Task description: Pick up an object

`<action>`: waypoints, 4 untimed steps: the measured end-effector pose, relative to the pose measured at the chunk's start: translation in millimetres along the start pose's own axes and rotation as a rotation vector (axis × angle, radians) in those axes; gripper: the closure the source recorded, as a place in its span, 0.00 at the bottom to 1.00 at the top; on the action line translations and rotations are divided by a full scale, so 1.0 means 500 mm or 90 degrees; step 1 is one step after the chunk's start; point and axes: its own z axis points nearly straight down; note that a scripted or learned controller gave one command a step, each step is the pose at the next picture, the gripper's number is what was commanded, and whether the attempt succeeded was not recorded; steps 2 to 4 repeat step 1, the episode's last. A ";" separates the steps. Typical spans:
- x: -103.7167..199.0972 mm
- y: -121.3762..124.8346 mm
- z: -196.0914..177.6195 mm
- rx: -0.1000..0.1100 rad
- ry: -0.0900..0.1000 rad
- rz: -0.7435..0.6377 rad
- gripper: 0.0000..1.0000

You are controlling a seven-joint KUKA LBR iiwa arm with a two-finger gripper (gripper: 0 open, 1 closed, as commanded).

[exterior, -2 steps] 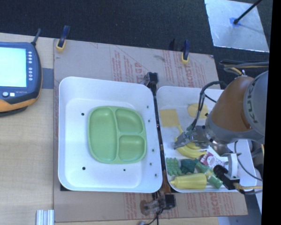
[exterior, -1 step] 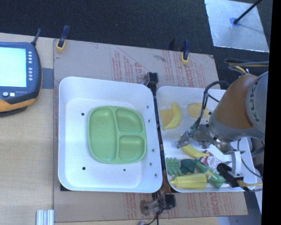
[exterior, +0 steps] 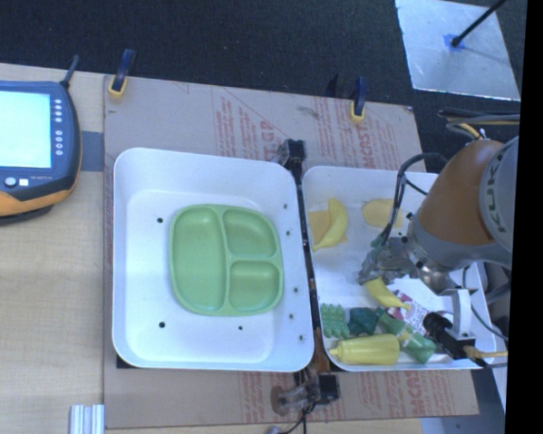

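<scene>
My gripper [exterior: 376, 265] hangs low over the middle of the right bin [exterior: 346, 181], at the end of the grey and orange arm coming in from the right. A small yellow curved piece [exterior: 383, 294] lies just below it, touching or nearly touching the gripper; whether it is held is hidden. A yellow banana-like piece [exterior: 331, 224] and a yellow disc [exterior: 377, 211] lie toward the bin's far side. Near the front edge are a light green bumpy toy [exterior: 333, 319], a dark green piece [exterior: 367, 319], a long yellow piece [exterior: 366, 351] and a green piece [exterior: 419, 348].
The left bin [exterior: 134, 250] holds a light green divided plate [exterior: 226, 259]. A tablet-like pendant [exterior: 26, 144] lies on the bench at far left. Clamps [exterior: 358, 96] hold the cardboard sheet at the back edge. A pink-and-white patterned item [exterior: 412, 313] lies under the arm.
</scene>
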 end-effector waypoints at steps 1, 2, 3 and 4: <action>0.164 0.105 -0.182 -0.002 0.002 0.001 1.00; 0.164 0.105 -0.182 -0.002 0.002 0.001 1.00; 0.164 0.105 -0.182 -0.002 0.002 0.001 1.00; 0.164 0.105 -0.182 -0.002 0.002 0.001 1.00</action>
